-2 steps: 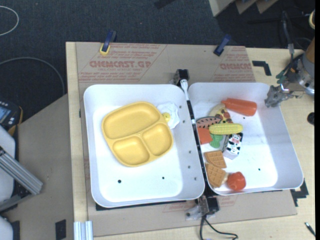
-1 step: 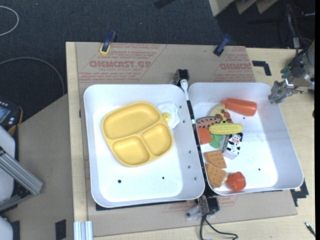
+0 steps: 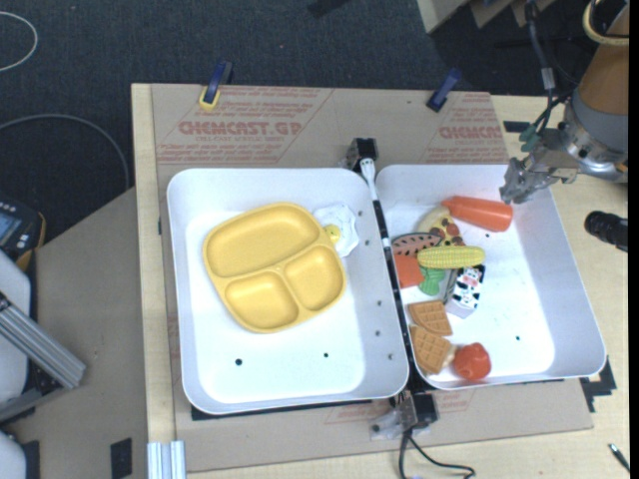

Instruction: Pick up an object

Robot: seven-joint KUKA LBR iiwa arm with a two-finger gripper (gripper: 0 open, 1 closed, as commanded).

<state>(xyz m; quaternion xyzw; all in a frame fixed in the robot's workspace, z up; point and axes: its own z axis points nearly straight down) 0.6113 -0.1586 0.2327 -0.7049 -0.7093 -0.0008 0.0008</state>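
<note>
My gripper (image 3: 521,183) hangs over the back right corner of the right bin (image 3: 559,297), just right of an orange carrot (image 3: 479,212). Nothing shows between its fingers. Left of the carrot lie a corn cob (image 3: 450,257), a watermelon slice (image 3: 417,239), a red piece (image 3: 407,270), a green piece (image 3: 432,280) and a black-and-white cow figure (image 3: 464,289). Two waffles (image 3: 430,332) and a red tomato (image 3: 472,361) sit toward the bin's front.
The left bin (image 3: 200,357) holds a yellow divided plate (image 3: 274,265) and a fried egg toy (image 3: 335,228) at its back right. The bins rest on a cardboard sheet (image 3: 300,118) held by clamps. The right half of the right bin is bare.
</note>
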